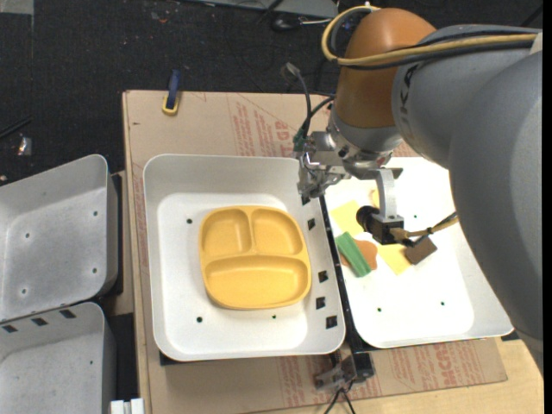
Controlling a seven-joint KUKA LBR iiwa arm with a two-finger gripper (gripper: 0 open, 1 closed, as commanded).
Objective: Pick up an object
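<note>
Gripper (pixel 309 184) hangs at the far end of the seam where the two white bins meet, above the inner wall of the left bin (pixel 155 231). I cannot tell from this view whether it is open or closed. The nearest things to it are in the right bin (pixel 431 317): a flat yellow sheet (pixel 347 218) just beside it, on the arm's side, then a green block (pixel 354 253) a little further toward the front, touching a small orange piece (pixel 369 252). On the other side of the gripper, further away, a yellow divided plate (pixel 254 257) lies flat in the middle of the left bin. Well apart, beyond the bins, a small blue and yellow tool (pixel 172 93) lies on the bench (pixel 224 119).
</note>
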